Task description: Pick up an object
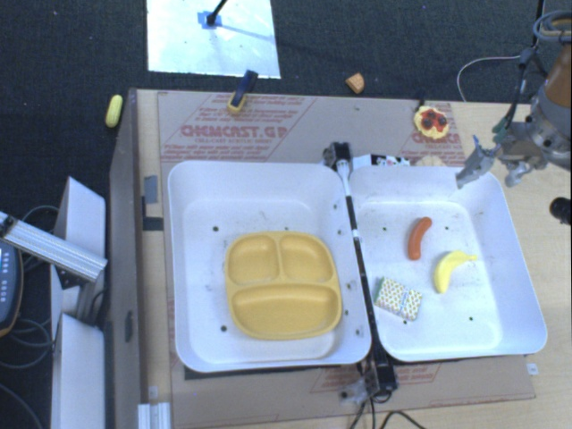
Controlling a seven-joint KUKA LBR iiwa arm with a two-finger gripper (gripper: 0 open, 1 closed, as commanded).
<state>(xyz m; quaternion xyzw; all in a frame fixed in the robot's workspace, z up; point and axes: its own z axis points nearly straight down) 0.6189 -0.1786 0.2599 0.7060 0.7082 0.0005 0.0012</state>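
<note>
Our gripper point(494, 161) hangs spread and empty over the right bin's point(514, 231) far rim. Below, the toy sausage point(418, 238) looks light, stiff, slippery; we'd pinch its narrow middle.

The bench point(268, 128) is covered by a brown sheet printed with red lettering. Two shallow white bins sit on it side by side, touching: the left bin point(192, 239) and the right bin point(514, 275). A small round red-and-yellow toy point(432, 121) lies near the far edge.
</note>
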